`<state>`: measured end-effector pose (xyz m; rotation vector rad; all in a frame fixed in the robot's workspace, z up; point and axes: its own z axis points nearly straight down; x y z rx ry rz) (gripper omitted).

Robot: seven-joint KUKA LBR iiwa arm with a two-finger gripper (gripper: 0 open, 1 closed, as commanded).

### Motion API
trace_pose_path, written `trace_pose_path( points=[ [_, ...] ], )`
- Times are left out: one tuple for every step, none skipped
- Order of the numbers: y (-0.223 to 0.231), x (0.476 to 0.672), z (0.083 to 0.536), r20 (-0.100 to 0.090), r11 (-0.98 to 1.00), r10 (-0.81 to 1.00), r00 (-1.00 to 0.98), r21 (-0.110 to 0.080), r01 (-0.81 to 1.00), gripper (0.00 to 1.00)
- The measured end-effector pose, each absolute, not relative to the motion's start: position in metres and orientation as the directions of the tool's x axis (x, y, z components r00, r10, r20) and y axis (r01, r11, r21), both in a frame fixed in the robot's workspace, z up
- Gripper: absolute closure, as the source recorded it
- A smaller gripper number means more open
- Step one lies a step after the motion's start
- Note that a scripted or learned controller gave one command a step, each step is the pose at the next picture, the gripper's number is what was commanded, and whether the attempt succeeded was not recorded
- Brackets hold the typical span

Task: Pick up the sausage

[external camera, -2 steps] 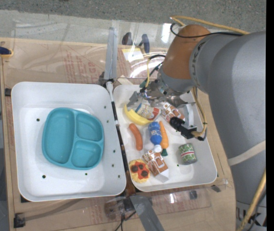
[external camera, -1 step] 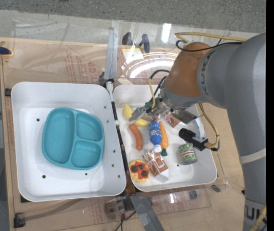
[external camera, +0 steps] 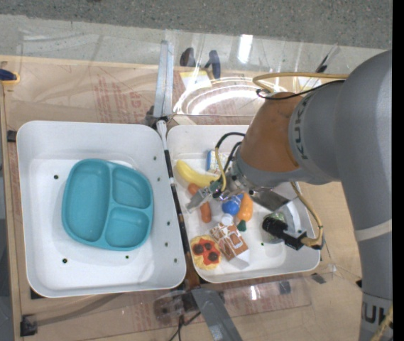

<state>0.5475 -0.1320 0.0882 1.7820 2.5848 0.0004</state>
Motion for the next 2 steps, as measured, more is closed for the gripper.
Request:
trace_pose_path(
  points=[
    [-0.135, 0.548, 0.099, -0.004, 0.355, 0.935, -0.355, 0.003, 0.935, 1.00],
    [-0.083, 0.558, 0.216, -0.001, 0.137, 0.991, -0.137, 0.001, 0.991, 1.00]
  ],
)
